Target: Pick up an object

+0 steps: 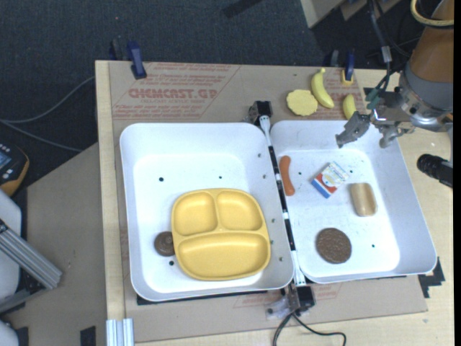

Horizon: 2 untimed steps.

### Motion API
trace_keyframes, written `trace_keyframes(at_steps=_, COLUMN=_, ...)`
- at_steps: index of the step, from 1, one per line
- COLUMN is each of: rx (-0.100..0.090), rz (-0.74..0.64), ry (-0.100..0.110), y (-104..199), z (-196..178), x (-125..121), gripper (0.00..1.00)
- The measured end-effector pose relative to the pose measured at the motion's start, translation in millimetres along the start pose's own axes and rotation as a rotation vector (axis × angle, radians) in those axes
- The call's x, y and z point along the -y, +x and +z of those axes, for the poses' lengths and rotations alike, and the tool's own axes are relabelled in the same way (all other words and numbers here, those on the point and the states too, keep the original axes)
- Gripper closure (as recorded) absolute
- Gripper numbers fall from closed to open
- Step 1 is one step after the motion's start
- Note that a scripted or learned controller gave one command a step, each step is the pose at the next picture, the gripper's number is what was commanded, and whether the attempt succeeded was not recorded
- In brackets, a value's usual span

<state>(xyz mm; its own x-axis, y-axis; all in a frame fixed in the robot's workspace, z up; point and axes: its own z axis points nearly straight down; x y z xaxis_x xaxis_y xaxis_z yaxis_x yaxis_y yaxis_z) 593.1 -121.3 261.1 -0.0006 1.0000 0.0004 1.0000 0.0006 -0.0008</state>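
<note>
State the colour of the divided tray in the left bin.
Yellow; the divided tray shows plainly in the camera view.

Tray in left bin; cookie and carton in right bin.

Two bins, two bananas, two cookies (brown) — one tray.

the yellow tray hides part of the brown cookie beside it.
</note>
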Motion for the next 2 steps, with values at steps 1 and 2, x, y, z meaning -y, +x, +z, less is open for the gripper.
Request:
trace_keyframes(at_steps=1, rx=0.000, rz=0.005, ry=0.005, y=-55.6, z=115.5, x=-9.4, gripper=0.00)
trace_keyframes(at_steps=2, rx=-0.001, rz=0.002, ry=0.003, y=-87.9, z=173.4, x=20.2, gripper=0.00)
